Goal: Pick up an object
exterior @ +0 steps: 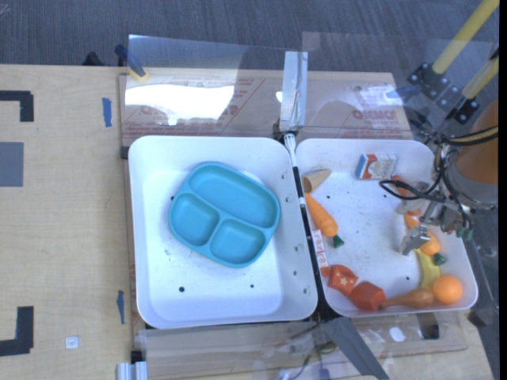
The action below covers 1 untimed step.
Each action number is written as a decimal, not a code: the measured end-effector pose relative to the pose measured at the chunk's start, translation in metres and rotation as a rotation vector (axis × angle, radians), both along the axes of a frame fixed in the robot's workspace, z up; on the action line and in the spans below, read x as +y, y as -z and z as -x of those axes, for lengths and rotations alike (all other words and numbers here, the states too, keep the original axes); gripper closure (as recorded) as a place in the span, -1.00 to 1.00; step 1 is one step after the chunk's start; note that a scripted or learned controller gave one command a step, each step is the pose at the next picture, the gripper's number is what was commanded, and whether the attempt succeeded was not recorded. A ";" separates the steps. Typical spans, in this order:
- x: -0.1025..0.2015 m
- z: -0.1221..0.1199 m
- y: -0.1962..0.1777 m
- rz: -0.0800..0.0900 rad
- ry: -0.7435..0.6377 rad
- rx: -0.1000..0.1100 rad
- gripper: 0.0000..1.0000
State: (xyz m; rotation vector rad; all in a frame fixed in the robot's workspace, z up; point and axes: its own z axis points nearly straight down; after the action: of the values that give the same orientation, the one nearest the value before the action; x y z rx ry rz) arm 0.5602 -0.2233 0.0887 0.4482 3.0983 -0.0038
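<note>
The pale wooden tabletop [55, 236] carries black square markings and short strips of blue tape along its left part. On it sits the left shallow white plastic bin [158, 291], smooth with rounded corners and a few dark specks on its floor. In this bin lies a sky-blue plastic divided plate [225, 214], rounded in outline, matte, with three compartments, set at a slant.

Just right of the divider stands the right shallow white bin [360, 200]. At its left wall lies a tan cone-shaped piece [315, 180], and below it an orange toy carrot with a green tip [323, 219], its long axis running from upper left to lower right, green end pointing lower right. Near the lower edge sit a red toy pepper piece [343, 278] and a red rounded block [367, 295], touching. At the bin's top lies a small red, white and blue carton [375, 165]; its printing cannot be read. In the lower right corner are a yellow toy banana [428, 268], upright in the view, and a smooth orange ball-shaped fruit [447, 290] beside it.

The gripper [417, 237] hangs over the right side of this bin, near the banana; whether its jaws are released or clenched cannot be told.
</note>
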 end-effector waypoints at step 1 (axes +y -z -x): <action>0.000 -0.002 0.000 -0.001 0.012 0.000 -1.00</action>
State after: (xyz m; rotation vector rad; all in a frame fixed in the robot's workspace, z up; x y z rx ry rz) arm 0.5623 -0.2235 0.0886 0.4674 3.0951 -0.0023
